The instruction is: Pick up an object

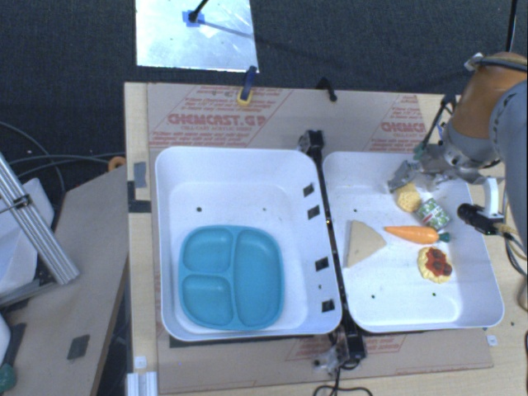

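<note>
The gripper [410, 180] hangs low in the right bin [478, 304], just above a yellow lump [407, 198] that lies just up and left of the carrot [411, 234]. To grasp well, it should centre over the lump and drop straight, keeping clear of the green can [431, 214] beside it. How far the fingers are spread cannot be told; nothing is visibly held.

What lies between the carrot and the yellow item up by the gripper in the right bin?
In the camera view, a small green-and-white packet lies between the carrot and the yellow item, close to both in the right bin.
</note>
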Tool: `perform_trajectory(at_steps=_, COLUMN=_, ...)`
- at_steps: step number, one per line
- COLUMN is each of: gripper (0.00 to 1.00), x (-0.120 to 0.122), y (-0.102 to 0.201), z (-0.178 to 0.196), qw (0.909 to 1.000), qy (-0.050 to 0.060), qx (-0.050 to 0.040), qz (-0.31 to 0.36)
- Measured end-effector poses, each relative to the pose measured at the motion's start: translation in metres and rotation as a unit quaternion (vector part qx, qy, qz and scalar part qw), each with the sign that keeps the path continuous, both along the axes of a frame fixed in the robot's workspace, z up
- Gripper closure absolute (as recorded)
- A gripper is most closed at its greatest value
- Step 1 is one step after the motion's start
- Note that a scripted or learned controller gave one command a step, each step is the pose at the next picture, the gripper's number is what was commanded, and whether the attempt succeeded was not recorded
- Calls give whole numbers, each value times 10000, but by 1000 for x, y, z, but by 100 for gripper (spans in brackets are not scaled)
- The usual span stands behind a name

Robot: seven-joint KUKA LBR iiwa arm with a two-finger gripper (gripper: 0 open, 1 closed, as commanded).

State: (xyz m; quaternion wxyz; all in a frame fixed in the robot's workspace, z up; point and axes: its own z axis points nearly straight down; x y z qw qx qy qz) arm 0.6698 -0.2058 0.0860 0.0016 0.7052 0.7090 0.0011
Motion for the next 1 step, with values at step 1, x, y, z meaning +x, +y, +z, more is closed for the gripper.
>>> perform_trajectory(at_steps=1, gripper=0, x=0, y=0, z=0, qw=10000, qy=2, qx=-4, qz=8)
